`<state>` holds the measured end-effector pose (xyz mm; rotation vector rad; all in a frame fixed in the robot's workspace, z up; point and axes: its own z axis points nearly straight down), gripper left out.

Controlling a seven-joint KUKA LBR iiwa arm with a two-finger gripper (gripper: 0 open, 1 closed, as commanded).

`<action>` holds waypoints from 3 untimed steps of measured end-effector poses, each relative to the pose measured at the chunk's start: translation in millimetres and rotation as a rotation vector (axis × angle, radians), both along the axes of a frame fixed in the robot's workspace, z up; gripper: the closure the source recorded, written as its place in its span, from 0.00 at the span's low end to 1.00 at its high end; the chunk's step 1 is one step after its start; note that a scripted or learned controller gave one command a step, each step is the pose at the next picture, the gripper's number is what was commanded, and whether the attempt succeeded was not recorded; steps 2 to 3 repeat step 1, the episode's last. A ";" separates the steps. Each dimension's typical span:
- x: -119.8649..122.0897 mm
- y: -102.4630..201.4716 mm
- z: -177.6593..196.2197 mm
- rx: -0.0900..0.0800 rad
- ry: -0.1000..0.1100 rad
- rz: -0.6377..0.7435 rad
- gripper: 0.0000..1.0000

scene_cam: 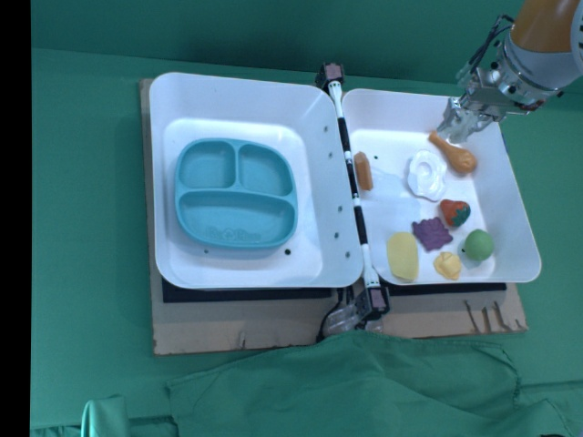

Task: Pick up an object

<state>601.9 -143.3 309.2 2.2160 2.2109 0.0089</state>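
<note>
The gripper (458, 124) hung over the far right corner of the right bin (516, 209), its tip just at the thin end of an orange drumstick (455, 154); whether it was parted or closed could not be told, and nothing showed clamped in it. The drumstick lay on the bin floor, its thick end pointing toward four o'clock. At seven o'clock from the drumstick, just beside it, lay a white fried egg (425, 175). Further toward six o'clock sat a strawberry (455, 213), then a green fruit (478, 245), a purple grape bunch (432, 234), a small yellow piece (447, 265) and a yellow potato-like piece (403, 256). At nine o'clock, near the divider, lay an orange sausage (363, 171). The left bin (310, 135) held a teal divided plate (202, 208).
</note>
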 end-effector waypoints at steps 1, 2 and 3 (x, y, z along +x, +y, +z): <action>3.3 4.5 65.8 0.000 -0.001 0.001 1.00; 3.3 4.5 65.8 0.000 -0.001 0.001 1.00; 3.3 4.5 65.8 0.000 -0.001 0.001 1.00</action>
